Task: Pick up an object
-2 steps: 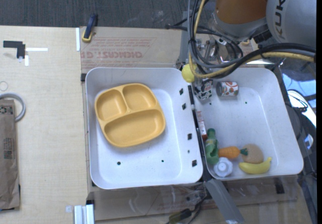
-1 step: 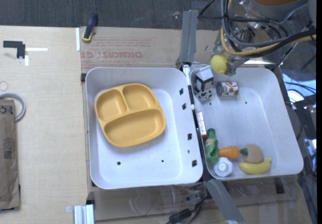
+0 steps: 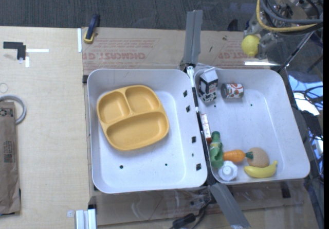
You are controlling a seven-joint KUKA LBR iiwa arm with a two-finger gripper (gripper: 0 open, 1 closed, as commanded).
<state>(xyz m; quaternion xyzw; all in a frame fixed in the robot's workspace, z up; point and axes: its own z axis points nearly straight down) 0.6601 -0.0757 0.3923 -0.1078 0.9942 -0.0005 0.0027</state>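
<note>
My gripper [image 3: 255,43] hangs at the top right, above the back rim of the right bin [image 3: 288,115], under a tangle of cables. A small yellow lemon [image 3: 250,45] sits at its tip, off the bench, and the fingers [image 3: 267,41] look closed against it. Lying in the right bin are a small white carton [image 3: 208,85], a can [image 3: 232,90], a green bottle [image 3: 216,150] with a white cap, a carrot [image 3: 234,155], a tan round item [image 3: 259,156] and a banana [image 3: 260,170]. A yellow divided plate [image 3: 132,117] lies in the left bin [image 3: 149,176].
A grey post [image 3: 193,37] stands behind the seam between the bins. A blue and yellow tool [image 3: 91,28] lies on the cardboard at the back left. A brown paper bag [image 3: 7,161] is at the far left edge. Cables [image 3: 288,1] crowd the top right.
</note>
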